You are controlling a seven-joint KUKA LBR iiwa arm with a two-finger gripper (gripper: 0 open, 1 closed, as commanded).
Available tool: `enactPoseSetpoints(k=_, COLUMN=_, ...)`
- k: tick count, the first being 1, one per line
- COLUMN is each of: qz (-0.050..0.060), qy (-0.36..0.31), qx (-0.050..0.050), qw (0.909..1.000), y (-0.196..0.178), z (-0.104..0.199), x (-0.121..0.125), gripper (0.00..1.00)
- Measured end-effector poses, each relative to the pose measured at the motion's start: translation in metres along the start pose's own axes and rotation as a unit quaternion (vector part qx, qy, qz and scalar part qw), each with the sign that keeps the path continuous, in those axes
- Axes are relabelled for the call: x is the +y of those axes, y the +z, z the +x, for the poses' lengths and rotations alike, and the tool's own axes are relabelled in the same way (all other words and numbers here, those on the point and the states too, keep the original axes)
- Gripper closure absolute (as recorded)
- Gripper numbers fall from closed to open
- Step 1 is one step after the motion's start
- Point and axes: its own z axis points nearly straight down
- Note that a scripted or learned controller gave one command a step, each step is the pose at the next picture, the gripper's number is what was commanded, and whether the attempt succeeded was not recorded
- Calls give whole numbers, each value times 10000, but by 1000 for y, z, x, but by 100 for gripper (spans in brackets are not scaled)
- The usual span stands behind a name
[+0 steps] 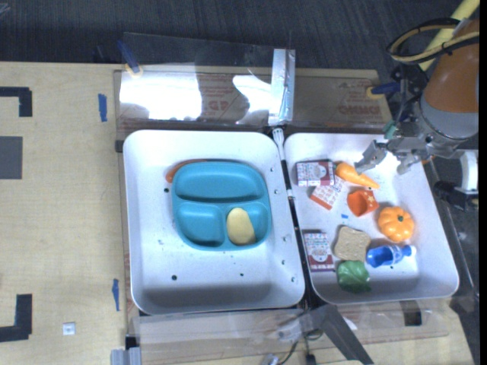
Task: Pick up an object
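Poised over the right bin (445,268), above a heap of toy food waiting to be picked

Gripper (394,157) hanging at the bin's far right corner, fingers spread wide, nothing between them and nothing touched; carrot (354,175) just beside the left fingertip and likely the nearest candidate. Clustered close together, apparently as jumbled picking stock: red pepper (362,201), pumpkin (396,223), slice of bread (351,242), blue toy (386,256), green vegetable (353,274) and small cartons (313,172). Set apart in the left bin (144,272): blue tray (205,204) with a yellow lemon (240,226) in one compartment
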Motion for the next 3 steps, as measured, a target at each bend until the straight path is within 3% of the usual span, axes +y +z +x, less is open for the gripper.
enactPoseSetpoints(k=1, qz=-61, qy=-76, qx=-24, qw=9999, y=92, z=-16, x=13, gripper=0)
enactPoseSetpoints(k=2, qz=-13, qy=-322, qx=-8, qw=9995, y=100, z=2, x=-1, gripper=0)
enactPoseSetpoints(k=3, qz=-48, qy=-314, qx=-19, qw=9995, y=88, z=1, x=1, gripper=100)
